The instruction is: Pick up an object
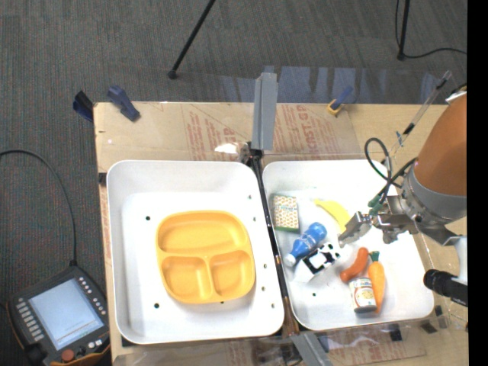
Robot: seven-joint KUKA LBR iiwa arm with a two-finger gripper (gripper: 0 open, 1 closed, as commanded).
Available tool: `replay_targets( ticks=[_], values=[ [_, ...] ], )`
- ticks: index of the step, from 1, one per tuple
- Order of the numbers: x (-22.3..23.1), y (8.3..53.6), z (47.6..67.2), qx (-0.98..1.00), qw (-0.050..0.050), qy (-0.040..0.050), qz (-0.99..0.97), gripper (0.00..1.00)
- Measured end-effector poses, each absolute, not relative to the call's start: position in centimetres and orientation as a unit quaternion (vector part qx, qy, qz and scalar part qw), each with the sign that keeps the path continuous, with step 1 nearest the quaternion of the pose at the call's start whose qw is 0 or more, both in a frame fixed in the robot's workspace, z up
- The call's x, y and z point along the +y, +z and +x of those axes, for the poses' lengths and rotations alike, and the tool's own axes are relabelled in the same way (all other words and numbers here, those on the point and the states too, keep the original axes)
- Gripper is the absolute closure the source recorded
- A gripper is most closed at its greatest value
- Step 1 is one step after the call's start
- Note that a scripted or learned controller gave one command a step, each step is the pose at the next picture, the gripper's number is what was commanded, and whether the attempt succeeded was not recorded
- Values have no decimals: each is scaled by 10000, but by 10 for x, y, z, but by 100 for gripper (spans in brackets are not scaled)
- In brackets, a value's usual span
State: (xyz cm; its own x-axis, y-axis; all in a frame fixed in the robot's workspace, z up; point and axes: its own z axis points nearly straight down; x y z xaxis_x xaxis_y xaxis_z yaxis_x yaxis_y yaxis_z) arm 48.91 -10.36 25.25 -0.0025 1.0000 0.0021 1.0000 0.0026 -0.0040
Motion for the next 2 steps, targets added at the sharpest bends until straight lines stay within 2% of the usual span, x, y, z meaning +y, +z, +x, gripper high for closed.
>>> replay_targets(
  ticks=[1, 2],
  values=[
    [-164, 199, 509, -6850, 20, 3, -7285, 0],
    [-203, 87, 532, -6708, 28, -9, -7416, 0]
  ],
)
